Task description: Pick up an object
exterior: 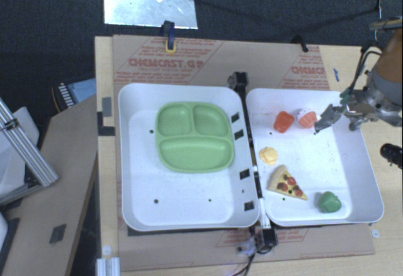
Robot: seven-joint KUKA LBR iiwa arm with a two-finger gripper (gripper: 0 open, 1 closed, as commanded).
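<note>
We see the gripper (pixel 326 120) poised above the right bin (pixel 365 161), its fingers spread apart and holding nothing. The nearest candidate, a pink-and-white toy (pixel 306 118), lies just beside the fingertips on the side facing the left bin (pixel 135 161). An orange toy (pixel 284 121) sits next beyond it on the same line. We judge a short advance along that line sufficient before descent.

My gripper (pixel 322 122) hangs over the right bin (pixel 359 167), near a pink-and-white toy (pixel 306 118) and an orange piece (pixel 284 121). Below lie a yellow lump (pixel 268 155), a pizza slice (pixel 288 183) and a green pepper (pixel 329 202). The left bin (pixel 135 161) holds a green divided plate (pixel 194 137).
</note>
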